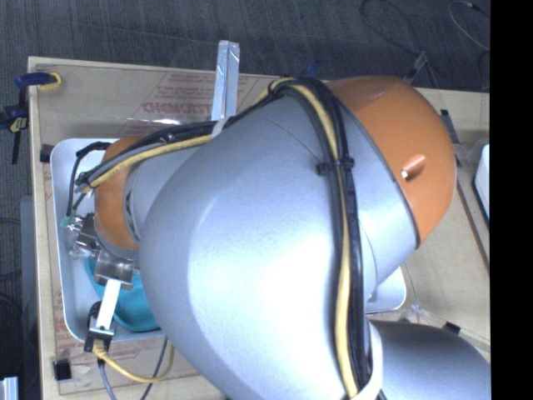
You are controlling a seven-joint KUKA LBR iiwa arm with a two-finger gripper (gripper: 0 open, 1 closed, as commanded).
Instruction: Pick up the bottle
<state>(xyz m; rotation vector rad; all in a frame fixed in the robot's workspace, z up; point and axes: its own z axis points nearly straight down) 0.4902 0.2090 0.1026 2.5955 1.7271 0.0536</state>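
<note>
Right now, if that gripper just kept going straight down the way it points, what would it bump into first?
Most likely the blue thing lying in the left white bin. The gripper reaches down into that bin just above it, though the arm hides much, so depth is uncertain.

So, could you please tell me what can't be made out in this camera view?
- Bottle: hidden, the arm covers most of the left bin.
- End effector: hidden under the wrist.
- Teal item: mostly covered by the arm, identity unclear.
- Right bin: cut off at the view's right.
</note>
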